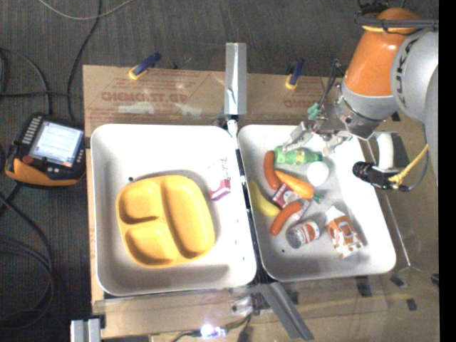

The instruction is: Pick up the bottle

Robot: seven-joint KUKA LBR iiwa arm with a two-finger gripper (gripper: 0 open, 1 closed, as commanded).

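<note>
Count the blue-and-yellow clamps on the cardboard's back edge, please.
2. One clamp sits at the cardboard's back edge above the left bin; the other clamp sits above the right bin, beside the arm. The arm may hide others.

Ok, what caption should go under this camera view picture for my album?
Robot pincer reaches over the green bottle in the right bin; a yellow tray sits in the left bin.
</note>
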